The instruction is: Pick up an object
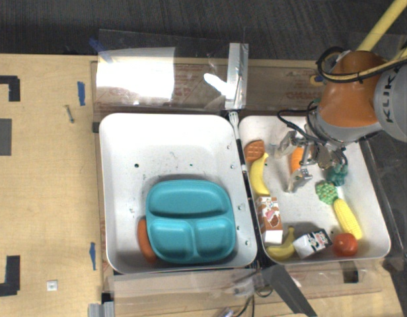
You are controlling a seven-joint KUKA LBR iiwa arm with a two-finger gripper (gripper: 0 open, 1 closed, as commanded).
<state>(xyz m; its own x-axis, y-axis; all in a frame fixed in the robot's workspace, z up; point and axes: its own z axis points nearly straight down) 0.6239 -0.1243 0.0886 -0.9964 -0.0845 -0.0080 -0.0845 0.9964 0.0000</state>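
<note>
1. Camera view, slanted top-down: my grey arm with the orange band (349, 91) enters from the upper right of the frame and hangs over the right-hand shallow white bin (378, 233).
2. My two-finger gripper (302, 160) sits low over the upper middle of that bin. A small orange carrot-like piece (296, 158) shows right at the metal fingers; I cannot tell whether it is between them or lying under them, nor how wide the gripper stands.
3. Right bin, left wall, top to bottom: a brown-orange rounded toy (255, 150), a yellow plastic banana (258, 176), a small brown-and-white printed carton (270, 218).
4. Right bin, lower edge: a second yellow banana (281, 248), touching a small white bottle with a dark label (312, 243), and a red toy tomato (346, 244) beside it.
5. Right bin, right side: a yellow corn cob (347, 218) lying at a slant, a green knobbly piece (327, 192) at its upper end, a teal-green leafy piece (337, 174) just above, close to the gripper.
6. Left-hand shallow white bin (124, 137): a teal plastic divided tray (189, 220) in its lower half, covering part of an orange object (144, 238) at its lower left.
</note>
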